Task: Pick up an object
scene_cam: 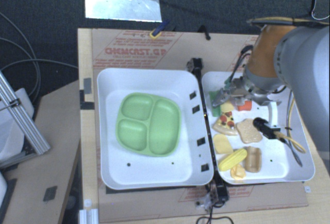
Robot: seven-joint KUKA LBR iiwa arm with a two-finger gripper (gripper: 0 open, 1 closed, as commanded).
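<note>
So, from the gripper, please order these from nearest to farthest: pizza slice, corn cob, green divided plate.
From the gripper, in the camera view:
1. Pizza slice, right bin, just below it.
2. Corn cob, right bin, near its front edge.
3. Green divided plate, left bin.

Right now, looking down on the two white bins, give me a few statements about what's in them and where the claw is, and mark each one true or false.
1. The green divided plastic plate lies in the left white bin. True.
2. The yellow toy corn cob lies on the green plate. False: it lies in the right white bin, near its front edge.
3. The claw is over the right bin. True.
4. The toy pizza slice is in the left bin. False: it is in the right bin, just below the claw.
5. The toy toast slice lies beside the pizza slice. True.
</note>
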